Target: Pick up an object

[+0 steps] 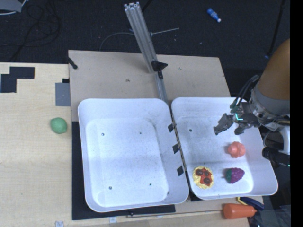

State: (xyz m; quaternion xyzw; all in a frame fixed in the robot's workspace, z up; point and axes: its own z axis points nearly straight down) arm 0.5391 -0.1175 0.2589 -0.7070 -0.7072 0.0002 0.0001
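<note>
Dark carpet with loose cables runs behind your bench, and a small blue item lies on it at the top right. Your bench top is pale wood, with a tan board under the two white bins and a slanted metal rail rising from the board toward the back. A green ball sits on the wood well apart from the left bin, out to that bin's left. An orange carrot-like toy lies on the bench just in front of the right bin.

You have three candidates to pick, all in the right bin's near half: a pink peach-like toy, a purple grape bunch just in front of it, and a yellow piece with red spots to the left of the grapes, near the bin's front wall.

Your gripper hangs over the right bin, above and slightly left of the pink toy, apart from it. Its two dark fingers are spread with a gap between them, and nothing sits in that gap. Your arm comes in from the right, the orange band showing at the frame's edge
</note>
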